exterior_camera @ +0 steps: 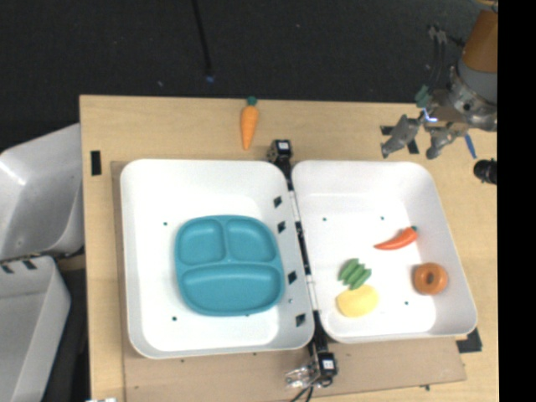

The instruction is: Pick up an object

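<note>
A blue divided plate (228, 265) lies in the left bin (142, 325).

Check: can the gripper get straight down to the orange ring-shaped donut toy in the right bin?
Probably yes. The donut lies flat and apart from the red chili; nothing covers it. The gripper hangs beyond the bin's far rim.
</note>
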Controlling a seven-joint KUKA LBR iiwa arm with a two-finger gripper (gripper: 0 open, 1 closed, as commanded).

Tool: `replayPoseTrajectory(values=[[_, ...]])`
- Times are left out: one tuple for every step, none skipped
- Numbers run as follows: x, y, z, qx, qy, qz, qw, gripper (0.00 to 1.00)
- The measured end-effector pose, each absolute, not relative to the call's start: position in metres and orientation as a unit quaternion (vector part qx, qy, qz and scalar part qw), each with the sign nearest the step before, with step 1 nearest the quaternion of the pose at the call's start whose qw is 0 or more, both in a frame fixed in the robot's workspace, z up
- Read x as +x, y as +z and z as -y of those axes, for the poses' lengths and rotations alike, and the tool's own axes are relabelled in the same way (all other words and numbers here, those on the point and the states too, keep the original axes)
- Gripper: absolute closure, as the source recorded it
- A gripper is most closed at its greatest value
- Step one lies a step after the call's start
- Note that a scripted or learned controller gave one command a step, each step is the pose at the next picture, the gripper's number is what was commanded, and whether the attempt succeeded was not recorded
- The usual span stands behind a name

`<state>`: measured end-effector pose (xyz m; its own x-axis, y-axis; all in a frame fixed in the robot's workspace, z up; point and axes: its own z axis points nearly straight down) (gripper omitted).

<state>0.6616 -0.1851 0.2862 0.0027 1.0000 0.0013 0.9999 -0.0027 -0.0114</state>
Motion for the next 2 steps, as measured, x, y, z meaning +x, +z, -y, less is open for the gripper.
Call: replayPoseTrajectory(values=[[0.663, 0.295, 0.184, -0.707, 0.0001, 0.707, -0.001, 0.00], [0.664, 0.253, 0.186, -0.707, 0.0014, 0.707, 0.000, 0.00]])
